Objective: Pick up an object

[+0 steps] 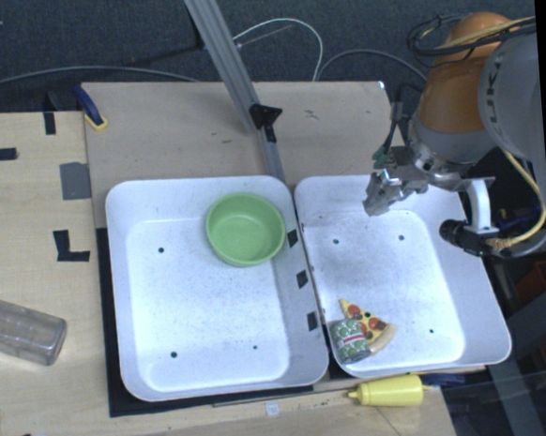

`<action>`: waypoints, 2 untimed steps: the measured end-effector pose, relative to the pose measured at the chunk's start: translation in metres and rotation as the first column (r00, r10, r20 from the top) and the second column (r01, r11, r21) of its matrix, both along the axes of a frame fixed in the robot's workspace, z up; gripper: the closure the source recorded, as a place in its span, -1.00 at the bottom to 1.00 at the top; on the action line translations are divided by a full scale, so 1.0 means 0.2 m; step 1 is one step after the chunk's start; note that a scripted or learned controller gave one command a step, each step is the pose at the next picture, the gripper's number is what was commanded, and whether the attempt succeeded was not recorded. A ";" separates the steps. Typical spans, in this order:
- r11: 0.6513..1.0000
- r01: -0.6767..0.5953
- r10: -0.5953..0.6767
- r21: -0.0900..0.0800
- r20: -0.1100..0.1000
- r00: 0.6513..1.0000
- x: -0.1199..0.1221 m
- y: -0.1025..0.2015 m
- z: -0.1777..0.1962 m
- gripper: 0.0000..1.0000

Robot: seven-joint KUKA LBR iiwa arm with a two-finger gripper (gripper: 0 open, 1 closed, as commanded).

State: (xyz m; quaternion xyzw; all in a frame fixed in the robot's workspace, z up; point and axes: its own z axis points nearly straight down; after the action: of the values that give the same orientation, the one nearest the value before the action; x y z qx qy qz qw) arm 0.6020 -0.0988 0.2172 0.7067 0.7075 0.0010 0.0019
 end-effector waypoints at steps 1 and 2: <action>1.000 0.000 0.000 0.000 0.000 1.000 -0.02 -0.04 0.24 1.00; 1.000 -0.004 0.004 0.002 -0.008 1.000 -0.13 0.21 0.15 1.00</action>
State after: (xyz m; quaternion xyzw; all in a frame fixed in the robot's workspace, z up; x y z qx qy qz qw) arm 0.5765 -0.0560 0.2463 0.7054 0.7088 -0.0010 -0.0016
